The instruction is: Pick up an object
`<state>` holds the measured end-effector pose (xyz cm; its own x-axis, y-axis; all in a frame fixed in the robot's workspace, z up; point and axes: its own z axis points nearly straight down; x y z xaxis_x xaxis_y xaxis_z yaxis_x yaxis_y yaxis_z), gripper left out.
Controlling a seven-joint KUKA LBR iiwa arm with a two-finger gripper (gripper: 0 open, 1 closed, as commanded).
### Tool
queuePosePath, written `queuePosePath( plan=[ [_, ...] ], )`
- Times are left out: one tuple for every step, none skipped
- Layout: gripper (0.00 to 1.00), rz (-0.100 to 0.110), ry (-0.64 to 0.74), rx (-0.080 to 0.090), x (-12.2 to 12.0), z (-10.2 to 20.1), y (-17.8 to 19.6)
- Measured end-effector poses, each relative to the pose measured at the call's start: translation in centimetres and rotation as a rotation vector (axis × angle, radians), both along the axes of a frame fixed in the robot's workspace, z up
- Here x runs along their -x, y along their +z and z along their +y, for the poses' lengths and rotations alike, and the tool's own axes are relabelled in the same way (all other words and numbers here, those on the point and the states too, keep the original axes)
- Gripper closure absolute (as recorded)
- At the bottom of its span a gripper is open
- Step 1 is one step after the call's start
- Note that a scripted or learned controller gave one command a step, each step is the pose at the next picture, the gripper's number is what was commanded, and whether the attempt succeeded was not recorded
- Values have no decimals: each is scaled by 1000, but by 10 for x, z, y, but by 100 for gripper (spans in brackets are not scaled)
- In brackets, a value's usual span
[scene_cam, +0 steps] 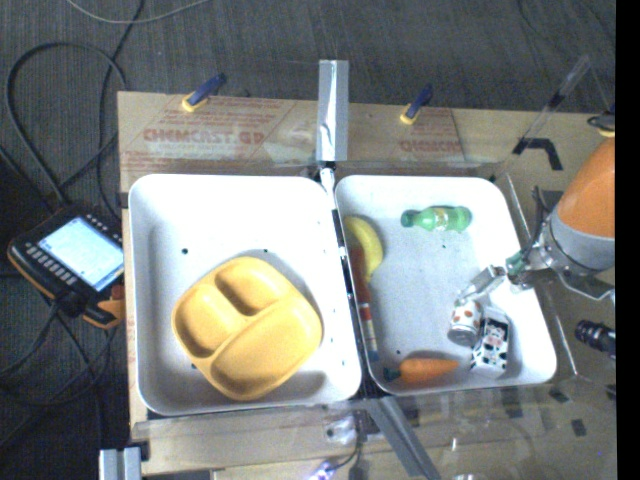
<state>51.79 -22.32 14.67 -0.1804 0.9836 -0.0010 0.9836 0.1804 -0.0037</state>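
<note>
Carrot [428, 369] lies at 6 o'clock in right bin [520, 368], w/ a small white cup [463, 321] and black-white box [490, 341] at approx 4. Gripper [478, 290] hangs just above the cup; jaws' gap can't be told. Banana [364, 243] at 10, green bottle [436, 218] at 12. Left bin [150, 268]: yellow divided plate [248, 325].

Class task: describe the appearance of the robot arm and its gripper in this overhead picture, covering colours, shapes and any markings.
The arm enters from the right as a rounded body, orange above and grey below it toward the wrist. From there a slim metallic gripper extends over the right bin, with a small green spot near its base. No lettering can be made out on the arm at this size.
</note>
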Motion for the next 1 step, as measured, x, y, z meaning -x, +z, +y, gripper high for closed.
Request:
queuePosePath(
  plan=[
    [0,-11,17,1,8,19,-57]
  ],
)
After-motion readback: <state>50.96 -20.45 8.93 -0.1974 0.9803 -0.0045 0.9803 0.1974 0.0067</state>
